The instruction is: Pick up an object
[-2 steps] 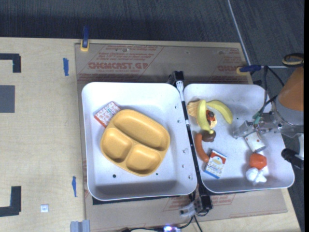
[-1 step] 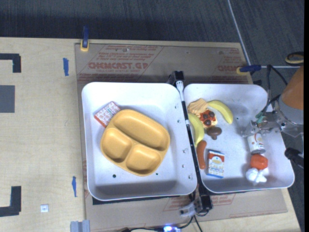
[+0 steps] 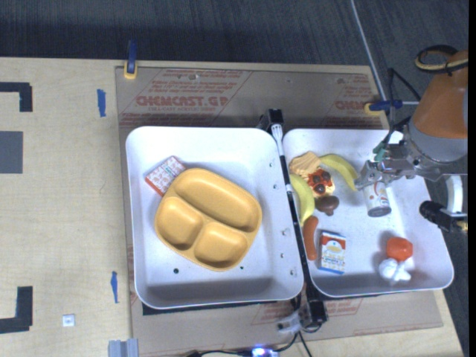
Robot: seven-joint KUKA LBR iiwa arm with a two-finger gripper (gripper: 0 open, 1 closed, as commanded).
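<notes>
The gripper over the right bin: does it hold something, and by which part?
Cannot be told. The two-finger gripper hangs just above a small white cylindrical can with a red label in the right white bin, but the view does not show the can between its fingers.

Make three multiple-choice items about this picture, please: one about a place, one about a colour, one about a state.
1. Where is the yellow tray?
A. left bin
B. right bin
C. bench

2. What colour is the sausage?
A. blue
B. orange-red
C. white

3. How does the juice carton stand to the gripper?
A. held in it
B. apart from it
C. on top of it

Key: 1 A, the tray lies in the left bin. 2 B, it looks orange-red. 3 B, the carton lies on the bin floor, away from the gripper.
</notes>
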